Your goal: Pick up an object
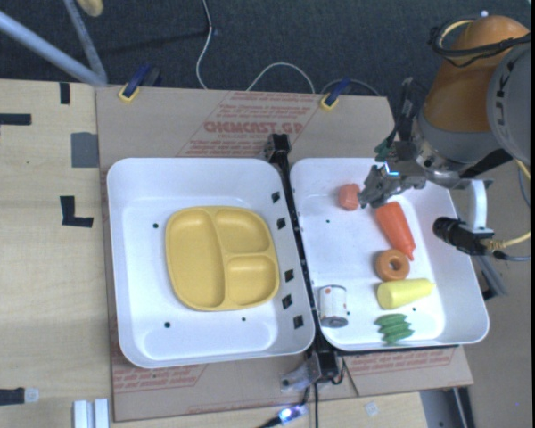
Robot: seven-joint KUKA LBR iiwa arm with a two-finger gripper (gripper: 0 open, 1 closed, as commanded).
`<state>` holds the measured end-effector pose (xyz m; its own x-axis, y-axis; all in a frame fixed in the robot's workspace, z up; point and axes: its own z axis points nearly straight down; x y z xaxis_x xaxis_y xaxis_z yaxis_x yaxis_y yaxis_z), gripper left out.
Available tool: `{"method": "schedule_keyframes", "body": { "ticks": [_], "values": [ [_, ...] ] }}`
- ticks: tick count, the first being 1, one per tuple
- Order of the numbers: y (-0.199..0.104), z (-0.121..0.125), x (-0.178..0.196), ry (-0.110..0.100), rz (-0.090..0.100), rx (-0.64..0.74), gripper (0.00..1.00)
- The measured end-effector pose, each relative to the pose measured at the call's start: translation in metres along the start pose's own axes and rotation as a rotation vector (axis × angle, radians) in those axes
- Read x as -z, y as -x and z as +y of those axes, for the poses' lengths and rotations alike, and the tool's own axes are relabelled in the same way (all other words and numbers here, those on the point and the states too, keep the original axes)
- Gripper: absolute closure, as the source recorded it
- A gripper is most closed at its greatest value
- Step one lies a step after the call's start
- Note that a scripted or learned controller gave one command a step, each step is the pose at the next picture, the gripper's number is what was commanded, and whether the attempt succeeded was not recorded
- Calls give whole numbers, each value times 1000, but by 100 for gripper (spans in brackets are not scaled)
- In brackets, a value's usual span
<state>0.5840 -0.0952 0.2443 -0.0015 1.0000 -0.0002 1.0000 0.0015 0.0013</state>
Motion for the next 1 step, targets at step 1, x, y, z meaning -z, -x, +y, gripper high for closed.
{"method": "schedule_keyframes", "body": {
  "ticks": [1],
  "values": [
    [-51, 4, -1, -2, 0, 2, 100]
  ]
}}
